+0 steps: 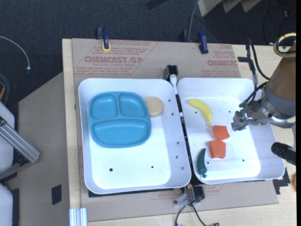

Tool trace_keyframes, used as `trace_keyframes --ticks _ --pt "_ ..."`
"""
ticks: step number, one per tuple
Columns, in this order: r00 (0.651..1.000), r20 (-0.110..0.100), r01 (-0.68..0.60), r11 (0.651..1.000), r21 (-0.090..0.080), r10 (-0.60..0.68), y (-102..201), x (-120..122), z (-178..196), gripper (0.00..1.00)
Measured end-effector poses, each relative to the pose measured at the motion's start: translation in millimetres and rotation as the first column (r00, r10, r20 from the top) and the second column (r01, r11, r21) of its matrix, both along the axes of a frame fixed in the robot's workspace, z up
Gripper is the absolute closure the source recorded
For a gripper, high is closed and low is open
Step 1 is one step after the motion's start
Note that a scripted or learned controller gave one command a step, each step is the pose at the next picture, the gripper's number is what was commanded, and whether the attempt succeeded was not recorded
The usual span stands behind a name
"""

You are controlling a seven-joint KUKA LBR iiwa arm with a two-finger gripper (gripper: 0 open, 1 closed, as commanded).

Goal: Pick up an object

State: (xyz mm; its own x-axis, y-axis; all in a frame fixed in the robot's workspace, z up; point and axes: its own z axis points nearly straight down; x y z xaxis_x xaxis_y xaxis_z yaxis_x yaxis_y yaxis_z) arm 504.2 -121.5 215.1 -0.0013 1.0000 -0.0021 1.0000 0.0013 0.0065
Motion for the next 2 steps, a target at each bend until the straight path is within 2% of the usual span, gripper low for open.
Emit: trace_keyframes --ticks 2 --pt "1.0 -0.004 -0.006 1.0 0.004 0.006 106 -2 22 1.0"
